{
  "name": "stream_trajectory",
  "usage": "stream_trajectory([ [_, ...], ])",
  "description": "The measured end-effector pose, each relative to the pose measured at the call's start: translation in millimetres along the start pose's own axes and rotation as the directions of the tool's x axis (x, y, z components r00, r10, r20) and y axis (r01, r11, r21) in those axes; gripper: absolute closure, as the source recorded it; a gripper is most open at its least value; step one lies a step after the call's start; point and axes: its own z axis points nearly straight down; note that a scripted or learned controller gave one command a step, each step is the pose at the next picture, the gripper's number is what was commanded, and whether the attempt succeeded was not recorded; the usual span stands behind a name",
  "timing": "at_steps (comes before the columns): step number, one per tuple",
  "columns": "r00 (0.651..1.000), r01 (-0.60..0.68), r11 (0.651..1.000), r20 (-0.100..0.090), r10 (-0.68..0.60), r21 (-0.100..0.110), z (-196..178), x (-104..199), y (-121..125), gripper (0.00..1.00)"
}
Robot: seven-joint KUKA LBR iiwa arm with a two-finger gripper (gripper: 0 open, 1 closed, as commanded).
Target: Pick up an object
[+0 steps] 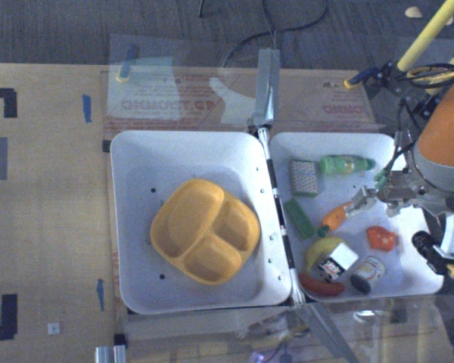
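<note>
So gripper (365, 200) is low in the right bin (287, 146), right by the carrot (334, 218) | can't tell its state | yellow tray (205, 231) in left bin (129, 153)

Two shallow white plastic bins: left bin (129, 203), right bin (378, 146). Left holds a mustard-yellow three-section plastic tray (204, 230). Right holds a light green plastic bottle (345, 164), grey checked-pattern pad (304, 178), dark green flat bar (299, 218), orange carrot-shaped piece (334, 218), red-orange small lump (382, 238), yellow rounded fruit shape (321, 249), white box with dark print (338, 262), red curved pepper shape (321, 285). Tan counter (45, 225) with blue tape marks (86, 108). Grey arm, orange band (445, 131).
</note>
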Motion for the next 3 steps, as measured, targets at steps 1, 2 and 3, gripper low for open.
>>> stream_trajectory([
  [1, 0.999, -0.035, 0.999, 0.001, 0.035, -0.012, 99.6, 8.9, 37.6, 0.00],
  [2, 0.999, -0.041, 0.999, 0.003, 0.041, -0.014, 90.4, 5.9, 37.9, 1.00],
  [3, 1.000, -0.009, 1.000, 0.002, 0.009, -0.001, -4.1, 67.8, 93.0, 1.00],
])
